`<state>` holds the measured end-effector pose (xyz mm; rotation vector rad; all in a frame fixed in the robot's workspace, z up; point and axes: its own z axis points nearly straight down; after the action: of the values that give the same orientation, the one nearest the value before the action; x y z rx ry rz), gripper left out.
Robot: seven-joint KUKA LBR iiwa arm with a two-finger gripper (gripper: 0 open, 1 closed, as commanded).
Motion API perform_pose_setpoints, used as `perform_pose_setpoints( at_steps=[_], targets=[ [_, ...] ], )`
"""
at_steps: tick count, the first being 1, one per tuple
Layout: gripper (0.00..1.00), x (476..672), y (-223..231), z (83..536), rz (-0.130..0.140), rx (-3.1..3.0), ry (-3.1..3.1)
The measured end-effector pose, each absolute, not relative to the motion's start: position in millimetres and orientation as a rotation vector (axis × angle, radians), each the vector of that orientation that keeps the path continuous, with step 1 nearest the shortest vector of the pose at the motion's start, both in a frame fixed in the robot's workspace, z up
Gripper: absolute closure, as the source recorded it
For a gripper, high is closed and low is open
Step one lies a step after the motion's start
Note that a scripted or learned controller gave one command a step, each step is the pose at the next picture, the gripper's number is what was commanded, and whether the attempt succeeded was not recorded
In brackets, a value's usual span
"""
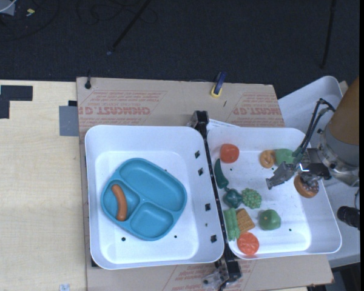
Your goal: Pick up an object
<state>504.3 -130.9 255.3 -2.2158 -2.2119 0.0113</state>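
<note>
Now the hand (283,176) hovers low over the right bin (318,238) (among toy foods).

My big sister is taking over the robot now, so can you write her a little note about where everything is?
End effector: over the right bin, near its far right side; nothing visibly held.
Right bin toys: tomato, donut, green piece by the end effector, brown piece, broccoli, green pepper, red piece.
Left bin: blue divided plate with a sausage in one compartment.
Done: nothing picked up yet.
Left: grasp one toy and lift it.
</note>
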Motion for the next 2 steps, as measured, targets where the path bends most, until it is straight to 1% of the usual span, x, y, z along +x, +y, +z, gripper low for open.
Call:
perform_pose_setpoints(
  at_steps=[1,2],
  targets=[
    [0.00,506.4,-131,260,0.001,-2.221,-2.220],
    [0.00,506.2,-131,196,0.008,-2.215,-2.216]
  ],
)
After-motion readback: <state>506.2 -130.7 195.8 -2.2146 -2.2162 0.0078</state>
